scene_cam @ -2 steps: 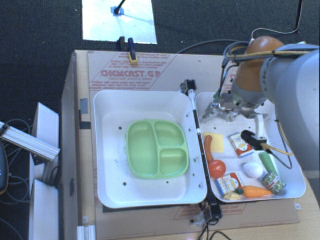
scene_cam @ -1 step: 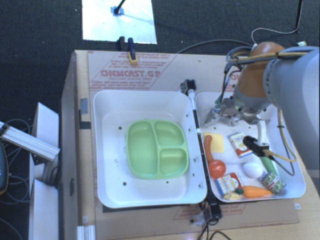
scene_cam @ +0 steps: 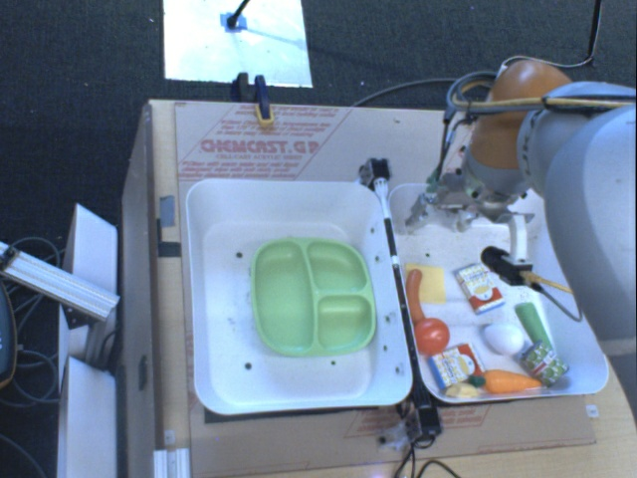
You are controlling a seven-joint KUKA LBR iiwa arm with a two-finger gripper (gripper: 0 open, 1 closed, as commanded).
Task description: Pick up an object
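gripper: two-finger gripper [scene_cam: 440, 217] hangs over the far end of the right white bin [scene_cam: 443, 252], carried by the grey arm [scene_cam: 587, 157] that reaches in from the right.
fingers: spread apart, with bare bin floor between them; they pinch nothing.
objects to pick: all lie in the near half of the right white bin, on the camera's side of the gripper, none touching it.
left wall of that bin: a flat yellow square block [scene_cam: 430, 282] lies just beside a slim orange-red sausage [scene_cam: 413, 292]; a round red tomato [scene_cam: 431, 335] sits just nearer the camera.
middle: a small red-and-white carton [scene_cam: 478, 287] lies tilted; a white egg [scene_cam: 503, 339] lies nearer the camera, just beside a green cylinder [scene_cam: 532, 322].
near edge: a second small carton with red and blue print [scene_cam: 456, 366], an orange carrot [scene_cam: 510, 381], and a green can [scene_cam: 544, 363] towards the near right corner.
left white bin [scene_cam: 229, 267]: holds a pale green divided plastic plate [scene_cam: 314, 297], lying flat at the middle.
divider: a black bar [scene_cam: 395, 267] runs between the two bins.
tabletop [scene_cam: 299, 142]: covered by a pale sheet with red lettering; a blue clamp [scene_cam: 261, 96] grips its far edge.
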